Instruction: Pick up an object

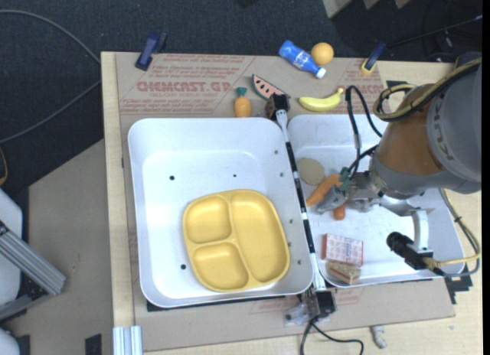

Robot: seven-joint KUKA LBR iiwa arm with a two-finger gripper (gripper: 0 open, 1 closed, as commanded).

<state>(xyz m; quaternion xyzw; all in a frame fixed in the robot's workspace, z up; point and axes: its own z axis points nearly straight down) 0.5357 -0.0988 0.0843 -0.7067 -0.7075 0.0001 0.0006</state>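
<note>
Reaching into the right-hand shallow white bin [429, 265], two-finger gripper [342, 195] hovering low by the orange carrot-shaped toy [321, 189] near that bin's left wall. Finger state impossible to tell. Worth centring over the carrot, avoiding the tan disc [310, 169] beside it.

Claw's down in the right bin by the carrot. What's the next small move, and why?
Probably close and lift a little to test the grasp: the claw sits low right at the carrot in the right bin, though the view doesn't settle whether the carrot is between its fingers.
</note>
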